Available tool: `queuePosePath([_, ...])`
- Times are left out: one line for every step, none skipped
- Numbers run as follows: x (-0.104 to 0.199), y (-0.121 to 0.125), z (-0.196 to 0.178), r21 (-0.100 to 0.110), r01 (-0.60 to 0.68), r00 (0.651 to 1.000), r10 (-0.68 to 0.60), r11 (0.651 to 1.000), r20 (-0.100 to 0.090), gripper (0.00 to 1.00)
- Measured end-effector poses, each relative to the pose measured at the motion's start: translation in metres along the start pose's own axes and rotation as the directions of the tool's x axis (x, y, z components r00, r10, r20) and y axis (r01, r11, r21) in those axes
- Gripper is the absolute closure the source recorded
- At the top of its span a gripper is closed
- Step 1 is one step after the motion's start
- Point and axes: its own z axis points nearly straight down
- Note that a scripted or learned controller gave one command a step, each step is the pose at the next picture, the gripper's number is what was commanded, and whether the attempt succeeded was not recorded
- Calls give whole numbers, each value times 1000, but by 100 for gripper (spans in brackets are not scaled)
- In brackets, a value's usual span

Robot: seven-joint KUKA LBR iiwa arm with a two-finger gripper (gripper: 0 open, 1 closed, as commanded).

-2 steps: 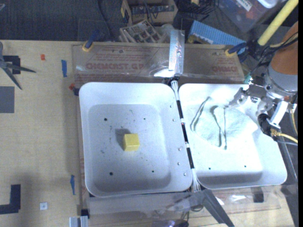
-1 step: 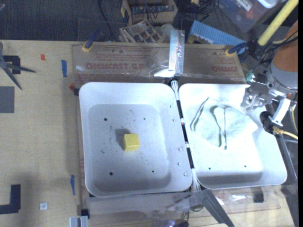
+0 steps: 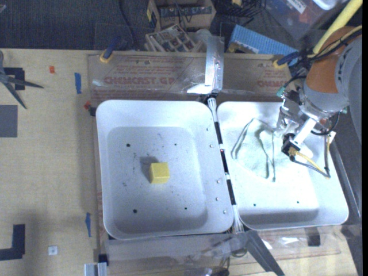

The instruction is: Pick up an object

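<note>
A small yellow block lies near the middle of the left white bin. My gripper hangs over the right white bin, in its upper left part, well to the right of the block. Its two thin pale fingers are spread apart and point down toward the bin floor with nothing between them. The grey arm with its orange band comes in from the upper right.
A raised divider where the two bin rims meet separates the gripper from the block. A cardboard strip runs behind the bins. Cables and boxes clutter the far side of the bench.
</note>
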Motion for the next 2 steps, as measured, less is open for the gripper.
queuePosePath([-54, -5, 5, 1, -233, 972, 233, 972, 0, 100])
queuePosePath([-43, -5, -60, -2, -513, 858, 513, 858, -1, 100])
